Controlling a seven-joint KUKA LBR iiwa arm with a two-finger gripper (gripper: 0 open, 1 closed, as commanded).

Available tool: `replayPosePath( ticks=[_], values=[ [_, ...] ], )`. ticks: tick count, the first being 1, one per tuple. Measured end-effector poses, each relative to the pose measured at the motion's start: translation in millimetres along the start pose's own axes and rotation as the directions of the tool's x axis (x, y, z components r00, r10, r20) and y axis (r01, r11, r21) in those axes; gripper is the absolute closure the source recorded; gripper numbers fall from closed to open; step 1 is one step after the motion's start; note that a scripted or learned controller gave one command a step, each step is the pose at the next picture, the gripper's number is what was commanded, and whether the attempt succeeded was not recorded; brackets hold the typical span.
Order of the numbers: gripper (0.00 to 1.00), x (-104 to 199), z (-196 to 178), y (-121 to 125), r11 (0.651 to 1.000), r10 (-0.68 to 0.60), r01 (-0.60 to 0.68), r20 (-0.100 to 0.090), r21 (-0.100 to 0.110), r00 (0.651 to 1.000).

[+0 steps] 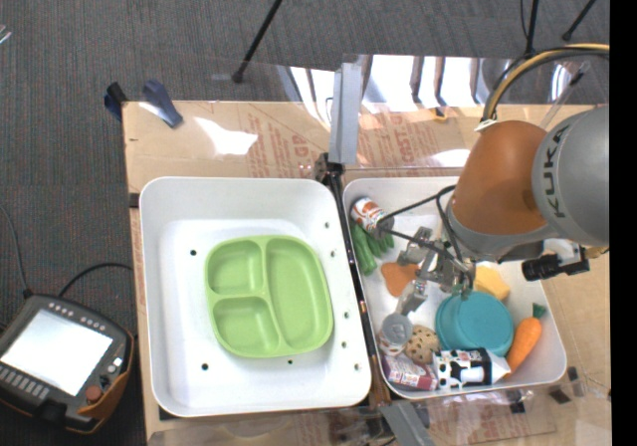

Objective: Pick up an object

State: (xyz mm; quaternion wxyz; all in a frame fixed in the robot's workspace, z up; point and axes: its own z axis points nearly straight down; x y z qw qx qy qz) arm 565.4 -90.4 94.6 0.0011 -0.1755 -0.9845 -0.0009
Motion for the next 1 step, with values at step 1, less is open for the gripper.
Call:
replayPosePath(
  ticks=[1],
  values=[
    [0.0, 2.3, 8.6, 7.4, 0.997, 0.075, -0.075, -0.001, 0.001, 0.997]
  ],
)
